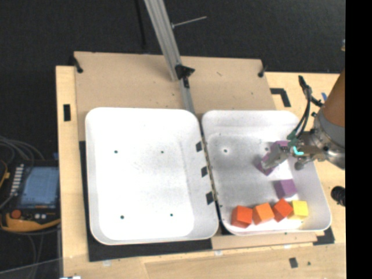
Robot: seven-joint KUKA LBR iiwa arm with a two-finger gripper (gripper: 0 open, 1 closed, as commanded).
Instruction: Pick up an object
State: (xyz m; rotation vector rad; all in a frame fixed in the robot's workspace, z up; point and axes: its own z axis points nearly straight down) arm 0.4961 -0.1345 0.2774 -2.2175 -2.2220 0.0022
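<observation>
Dark floor surrounds your tan worktop (70,173), w/ two shallow white bins side by side on it. Left bin (99,173) shows just a few small dark dots on its floor. Right bin (244,124) carries all the blocks. Along its near edge you've got a row: red block (242,216) toward the near-left corner, orange block (263,213) touching it, a second red block (282,208) next, then a yellow block (300,208) at the near-right corner. A purple block (285,187) sits just behind that row, apart from it. Your arm (332,121) comes in over the right bin's right edge, and the jaws (285,151) sit roughly mid-bin, toward the right side. A second purple block (268,163) is at the jaw tips, tilted, looks lifted a bit off the bin floor; can't tell for sure if it's actually pinched or just beside the tips, so jaw state = can't tell. Beyond the worktop's left edge, a handheld pendant w/ blue screen (38,188) and cables. A metal pole (165,34) slants up from the far edge betw. the bins.
</observation>
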